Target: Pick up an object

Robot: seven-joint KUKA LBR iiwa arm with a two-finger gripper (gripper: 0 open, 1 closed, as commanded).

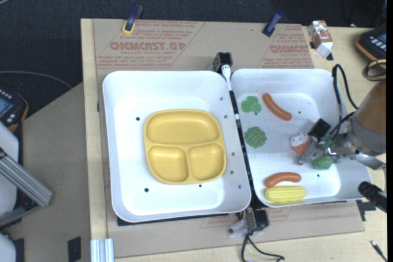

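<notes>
The hand (314, 153) is low in the right bin (288, 80), near its right wall, with the grey arm (371, 126) coming in over that wall. Whether the hand is wide or narrow cannot be told, since its tips blur into the toys under it. Just at its tips lie a small orange-and-white piece (299, 143) and a small green toy (322, 162), each touching or nearly touching the hand; neither shows clearly held.

Toward the front of the same bin lie a glossy red-orange sausage (283, 178) and, just beside it, a yellow corn cob (285, 194) with a ribbed surface. Toward the back is a second sausage (277, 106), lying at a slant. Near the left wall are two green broccoli pieces, one further back (250, 105) and one in the middle (255, 137).

The left bin (123, 132) holds a yellow plate with three compartments (184, 145), lying flat at its centre. Both bins rest on a brown board on the table (184, 40).
</notes>
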